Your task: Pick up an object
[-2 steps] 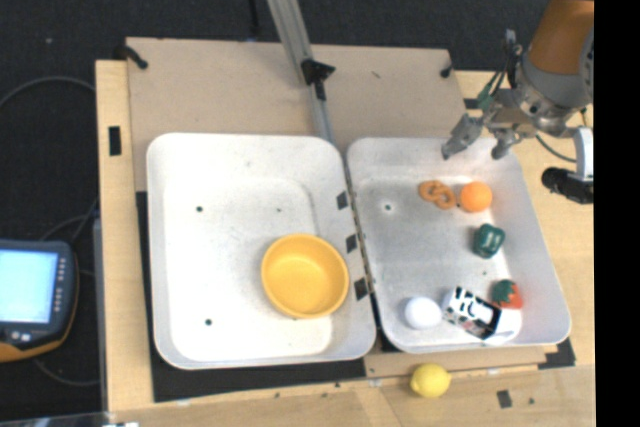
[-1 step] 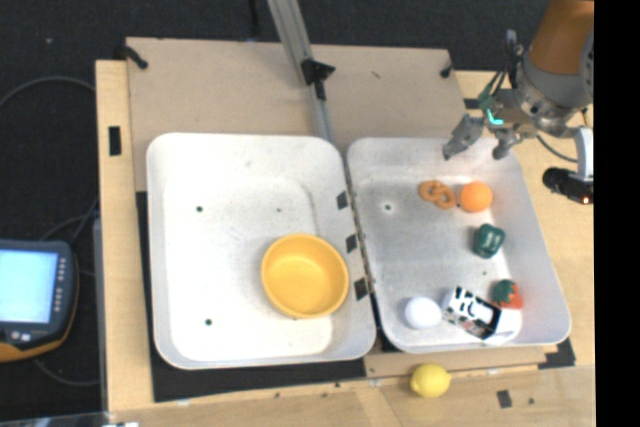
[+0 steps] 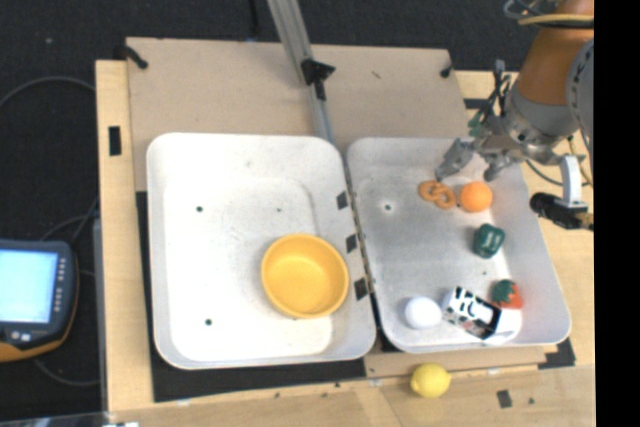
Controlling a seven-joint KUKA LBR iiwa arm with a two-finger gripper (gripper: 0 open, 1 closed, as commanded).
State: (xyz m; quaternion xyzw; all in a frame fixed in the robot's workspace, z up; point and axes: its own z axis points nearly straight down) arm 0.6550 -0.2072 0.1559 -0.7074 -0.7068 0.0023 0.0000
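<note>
My gripper [image 3: 472,163] hangs over the far side of the right bin [image 3: 400,245], its two fingers spread open with nothing between them. Just below it lie an orange pretzel-shaped piece [image 3: 437,193] and an orange ball [image 3: 476,197]. Further toward the front sit a dark green object [image 3: 488,240], a white ball [image 3: 422,312], a black-and-white object [image 3: 472,310] and a small red-and-green object [image 3: 506,293]. A yellow bowl [image 3: 305,275] rests in the left bin [image 3: 200,245].
A yellow lemon-like object [image 3: 430,380] lies on the bench outside the bins, at the front. A metal pole [image 3: 290,25] rises behind the bins. A handheld screen [image 3: 35,295] sits at the far left.
</note>
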